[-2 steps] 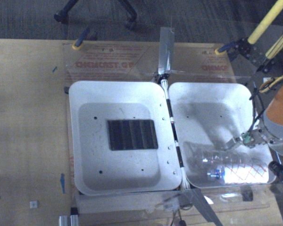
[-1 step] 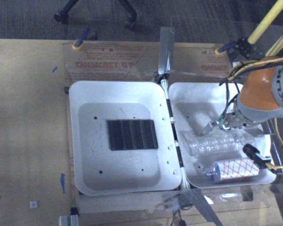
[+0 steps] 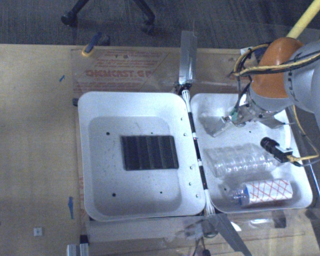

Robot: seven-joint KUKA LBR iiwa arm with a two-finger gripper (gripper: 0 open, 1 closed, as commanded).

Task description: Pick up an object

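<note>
In the right bin [image 3: 304, 193] a clear, crumpled plastic bottle [image 3: 240, 160] lies across the middle. Near the front edge lies a second bottle with a red-and-white checked label [image 3: 266, 191]. My gripper [image 3: 217, 126] is low over the bin's back left part, just behind the clear bottle, hanging from the grey arm with its orange band [image 3: 274, 68]. Nothing shows in its grasp. A dark ribbed rectangular pad [image 3: 149, 152] lies flat in the middle of the left bin [image 3: 96, 111].
A black cylindrical part with a yellow cable [image 3: 276, 149] hangs from the arm over the right bin's right side. A metal post [image 3: 186, 57] stands behind the gap between the bins. Wooden bench top stretches to the left.
</note>
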